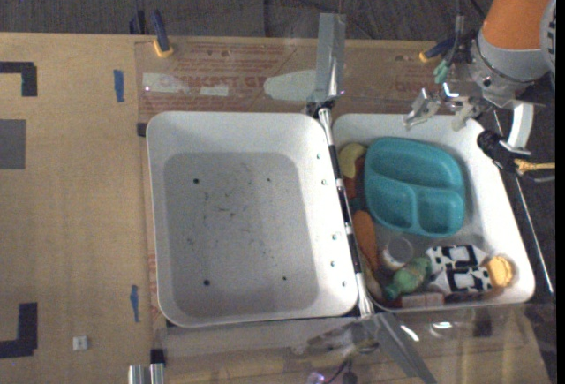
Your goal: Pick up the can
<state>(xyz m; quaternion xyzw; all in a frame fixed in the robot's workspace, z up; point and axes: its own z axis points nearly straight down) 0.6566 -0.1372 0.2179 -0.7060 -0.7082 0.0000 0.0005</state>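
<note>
The can point(399, 249) looks like a small grey cylinder seen from above, low in the right bin point(516, 237), just below a teal divided plate point(415, 184). It is wedged between an orange item point(365, 237) and a black-and-white carton point(459, 271). My gripper point(440, 111) hovers over the right bin's far edge, well above and beyond the can. Its two silver fingers point(418, 114) are spread open with nothing between them.
The teal plate covers most of the right bin. A yellow item point(351, 156) lies at its left, a green object point(405, 277) and a small orange piece point(500, 268) near the front wall. The left bin point(159, 197) stands beside it, separated by a metal divider point(328, 64).
</note>
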